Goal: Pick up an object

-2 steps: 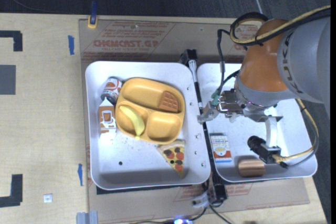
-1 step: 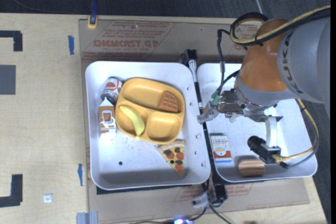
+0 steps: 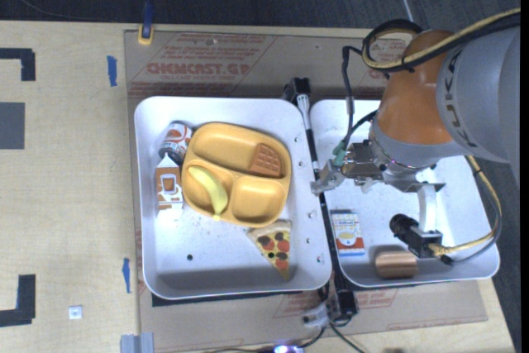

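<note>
Though the arm (image 3: 438,103) hangs over the right bin (image 3: 471,269), I cannot tell whether its fingers are clenched.

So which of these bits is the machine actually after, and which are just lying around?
Could be picked:
yellow tray
banana
pizza slice
can
small carton
brown block

Just there:
left bin
right bin
cardboard sheet
blue clamp

A brown cardboard sheet (image 3: 248,62) beneath the bins carries faded red print that seems to read "CHEMCAST GP". Black letters "KU" run down the grey arm (image 3: 483,95). Small carton labels are too blurred to read.
</note>
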`<state>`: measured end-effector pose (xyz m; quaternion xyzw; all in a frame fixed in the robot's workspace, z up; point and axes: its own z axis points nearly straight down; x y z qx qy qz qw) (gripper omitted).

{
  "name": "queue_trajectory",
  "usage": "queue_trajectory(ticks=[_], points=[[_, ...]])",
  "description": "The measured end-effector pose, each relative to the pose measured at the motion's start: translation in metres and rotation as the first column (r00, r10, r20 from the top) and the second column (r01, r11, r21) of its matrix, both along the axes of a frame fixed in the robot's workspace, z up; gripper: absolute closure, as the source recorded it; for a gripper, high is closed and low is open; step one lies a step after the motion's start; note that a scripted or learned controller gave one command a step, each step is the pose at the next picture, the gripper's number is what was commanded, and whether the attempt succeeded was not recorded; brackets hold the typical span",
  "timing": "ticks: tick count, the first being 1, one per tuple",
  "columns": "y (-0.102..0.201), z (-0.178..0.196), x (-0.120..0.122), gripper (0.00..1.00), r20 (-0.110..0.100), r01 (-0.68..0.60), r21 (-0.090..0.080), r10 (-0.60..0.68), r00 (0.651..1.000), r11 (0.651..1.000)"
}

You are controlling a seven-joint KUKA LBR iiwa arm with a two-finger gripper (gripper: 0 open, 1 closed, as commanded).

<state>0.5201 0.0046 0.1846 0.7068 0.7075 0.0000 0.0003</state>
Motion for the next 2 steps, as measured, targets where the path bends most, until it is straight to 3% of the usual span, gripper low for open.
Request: queue_trajectory(ticks=[2], points=[[0.0000, 0.0000, 0.0000, 0.00, 0.000, 0.000, 0.000, 0.000, 1.000, 1.000]])
